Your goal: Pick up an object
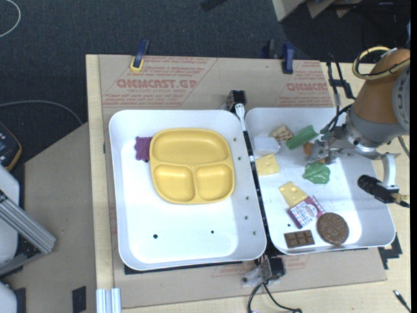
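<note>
The grey arm (381, 113) reaches in from the right edge of the camera view, its orange band bulging above the wrist near the upper right corner. The wrist angles down and to the left, ending in the pincer (320, 150), which hangs low with its dark metal tip pointing down-left. Whether the tip is parted or closed cannot be made out.

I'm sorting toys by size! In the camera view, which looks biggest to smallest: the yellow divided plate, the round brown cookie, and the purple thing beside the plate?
1. Yellow divided plastic plate
2. Round brown cookie
3. Purple thing, though the plate may hide part of it.
</note>
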